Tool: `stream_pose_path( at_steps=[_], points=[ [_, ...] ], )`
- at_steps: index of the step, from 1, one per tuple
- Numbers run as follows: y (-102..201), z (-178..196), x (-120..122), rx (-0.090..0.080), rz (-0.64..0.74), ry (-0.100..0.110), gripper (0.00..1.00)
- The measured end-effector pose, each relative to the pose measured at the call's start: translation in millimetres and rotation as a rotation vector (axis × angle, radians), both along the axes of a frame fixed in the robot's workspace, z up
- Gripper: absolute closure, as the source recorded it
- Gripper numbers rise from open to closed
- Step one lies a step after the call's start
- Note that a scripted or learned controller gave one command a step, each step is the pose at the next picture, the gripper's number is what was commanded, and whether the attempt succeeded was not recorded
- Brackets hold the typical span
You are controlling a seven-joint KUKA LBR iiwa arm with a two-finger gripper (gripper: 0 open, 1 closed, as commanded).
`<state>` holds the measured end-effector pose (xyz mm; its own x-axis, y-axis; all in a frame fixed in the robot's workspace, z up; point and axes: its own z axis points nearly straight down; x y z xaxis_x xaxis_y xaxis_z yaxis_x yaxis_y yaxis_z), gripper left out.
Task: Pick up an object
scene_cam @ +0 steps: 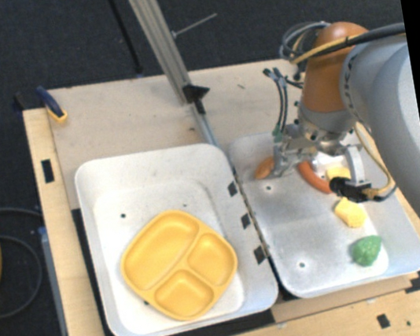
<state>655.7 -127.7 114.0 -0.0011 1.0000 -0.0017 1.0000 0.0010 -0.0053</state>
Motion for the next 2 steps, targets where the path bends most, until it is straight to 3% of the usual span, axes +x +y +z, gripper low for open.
stream_pose_path(
  at_steps=[2],
  points=[
    [-7.5,89.6,1.5,0.000,-0.003,-0.012,1.00]
  ],
)
